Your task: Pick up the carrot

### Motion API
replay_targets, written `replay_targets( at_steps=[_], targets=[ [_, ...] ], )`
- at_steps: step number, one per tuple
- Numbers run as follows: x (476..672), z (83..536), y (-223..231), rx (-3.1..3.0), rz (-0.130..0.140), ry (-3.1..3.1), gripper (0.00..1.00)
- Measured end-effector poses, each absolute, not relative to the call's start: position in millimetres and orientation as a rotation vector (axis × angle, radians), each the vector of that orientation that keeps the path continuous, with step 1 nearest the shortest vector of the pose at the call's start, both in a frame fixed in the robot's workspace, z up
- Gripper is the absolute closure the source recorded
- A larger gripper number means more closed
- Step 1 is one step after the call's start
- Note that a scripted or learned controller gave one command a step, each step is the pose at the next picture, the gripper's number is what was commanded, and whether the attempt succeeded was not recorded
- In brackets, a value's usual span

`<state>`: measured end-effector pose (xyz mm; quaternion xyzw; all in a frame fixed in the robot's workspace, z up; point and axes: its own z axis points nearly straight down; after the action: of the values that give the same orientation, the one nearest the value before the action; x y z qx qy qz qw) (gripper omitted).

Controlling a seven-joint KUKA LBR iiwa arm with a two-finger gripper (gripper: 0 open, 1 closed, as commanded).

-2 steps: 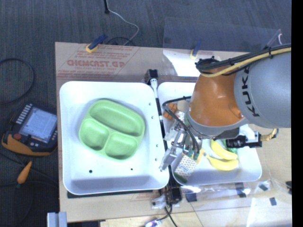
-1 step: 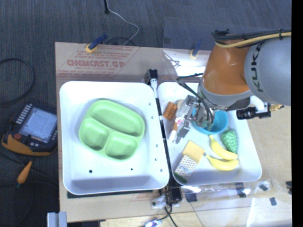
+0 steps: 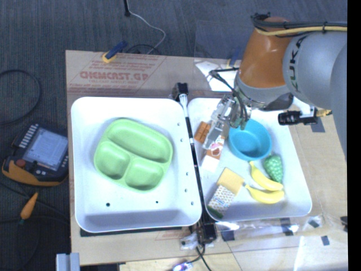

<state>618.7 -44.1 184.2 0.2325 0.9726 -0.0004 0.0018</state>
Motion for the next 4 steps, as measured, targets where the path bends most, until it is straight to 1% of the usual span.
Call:
replay_targets(
  at_steps=[1, 2, 3, 4],
  targets=[
    [575.9, 188.3, 11.8, 0.632, 0.002, 3.077, 0.0],
    [603.9, 255.5, -40.9, 0.695, -0.001, 3.052, 0.0],
    [595.9, 181.3, -1.3, 0.564, -0.002, 3.098, 0.0],
    [605.0, 320.4, -57.7, 0.13, -0.005, 3.126, 0.0]
  ],
)
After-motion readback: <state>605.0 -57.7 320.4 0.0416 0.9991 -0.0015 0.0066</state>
